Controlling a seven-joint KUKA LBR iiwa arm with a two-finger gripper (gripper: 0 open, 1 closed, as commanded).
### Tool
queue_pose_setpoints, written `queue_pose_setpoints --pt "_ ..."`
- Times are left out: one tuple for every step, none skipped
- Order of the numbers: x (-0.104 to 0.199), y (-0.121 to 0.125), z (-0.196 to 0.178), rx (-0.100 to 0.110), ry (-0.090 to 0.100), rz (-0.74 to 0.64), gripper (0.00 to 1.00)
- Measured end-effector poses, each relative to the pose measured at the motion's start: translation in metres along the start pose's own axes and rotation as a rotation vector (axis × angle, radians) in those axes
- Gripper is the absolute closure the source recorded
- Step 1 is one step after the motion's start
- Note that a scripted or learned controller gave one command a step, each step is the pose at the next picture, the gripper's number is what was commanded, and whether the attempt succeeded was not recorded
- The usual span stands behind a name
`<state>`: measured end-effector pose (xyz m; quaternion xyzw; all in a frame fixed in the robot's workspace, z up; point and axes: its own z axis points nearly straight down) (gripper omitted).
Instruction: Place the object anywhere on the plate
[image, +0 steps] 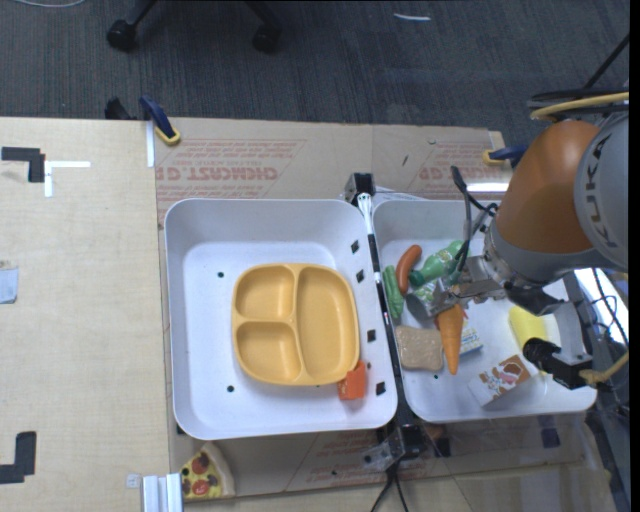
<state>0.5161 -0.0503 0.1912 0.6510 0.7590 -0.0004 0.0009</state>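
End effector hovering over the cluttered right bin, plate waiting in the left bin.

The end effector (470, 292) is sitting low over the crowded middle of the right bin (560, 400), right above the carrot (451, 338); whether it is spread or pinching anything I cannot tell. The carrot, the likely object, is lying just beside the bread slice (420, 349), green vegetables (436, 268) and sausage (406, 266). The yellow plate (297, 325) is sitting at the centre of the left bin (200, 400). A grasp here is risking catching a neighbour or slipping off the tapered carrot, since everything is packed close.
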Motion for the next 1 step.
queue_pose_setpoints --pt "0.0000 0.0000 0.0000 0.000 0.000 0.000 0.00"
